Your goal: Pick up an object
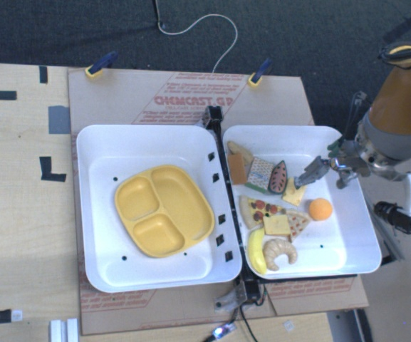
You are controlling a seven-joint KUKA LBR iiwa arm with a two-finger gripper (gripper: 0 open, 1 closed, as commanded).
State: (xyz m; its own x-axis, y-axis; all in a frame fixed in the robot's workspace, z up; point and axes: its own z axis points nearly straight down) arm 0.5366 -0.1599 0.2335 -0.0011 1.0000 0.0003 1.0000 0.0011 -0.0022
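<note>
Two shallow white bins are seen side by side on a cardboard sheet laid over the table. In the left bin a yellow divided tray lies flat, roughly at the middle.

The right bin is stocked with toy food. An orange ball rests towards the bin's right side. To its left, a pizza slice and a yellow cheese square lie touching each other, with a croissant and a banana just below them near the front wall. Nearer the bin's far left corner, a brown bread piece, a patterned wedge and a dark pointed piece are grouped together. A small pale yellow wedge lies just right of that group.

The arm is brought in from the right, and the hand is held over the upper right part of the right bin. One grey finger is angled down and left, its tip just above the pale yellow wedge and close beside the dark pointed piece. Whether the hand is open or closed cannot be made out, and nothing is seen held in it. The orange ball lies near the hand, below and slightly right of the fingertip, apart from it.
</note>
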